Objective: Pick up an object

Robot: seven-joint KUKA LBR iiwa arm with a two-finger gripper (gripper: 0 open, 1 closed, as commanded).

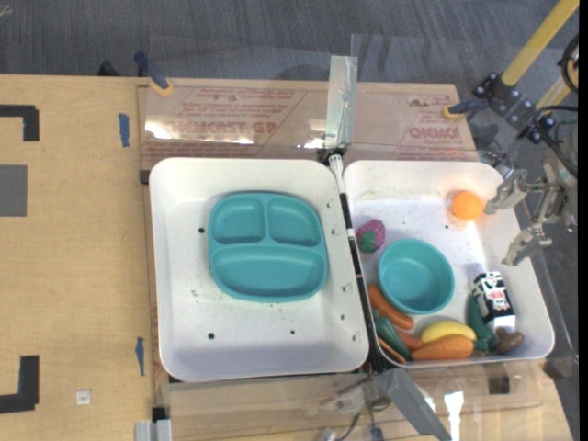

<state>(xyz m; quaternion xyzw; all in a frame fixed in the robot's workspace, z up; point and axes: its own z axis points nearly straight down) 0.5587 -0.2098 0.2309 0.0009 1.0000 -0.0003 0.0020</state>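
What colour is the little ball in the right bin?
Orange ball, seen in the camera view.

Robotics lab: plywood bench (73,246) with black tape markers (20,122), two white bins (175,338), clear acrylic panels (239,118), clamps (528,214), grey carpet floor (230,16).

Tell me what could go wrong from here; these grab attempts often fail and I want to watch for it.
The toys lie packed together in the right bin's near corner, so the gripper might pinch two or slip off. The orange ball could roll away when touched. The bowl sits close against them, leaving little room.
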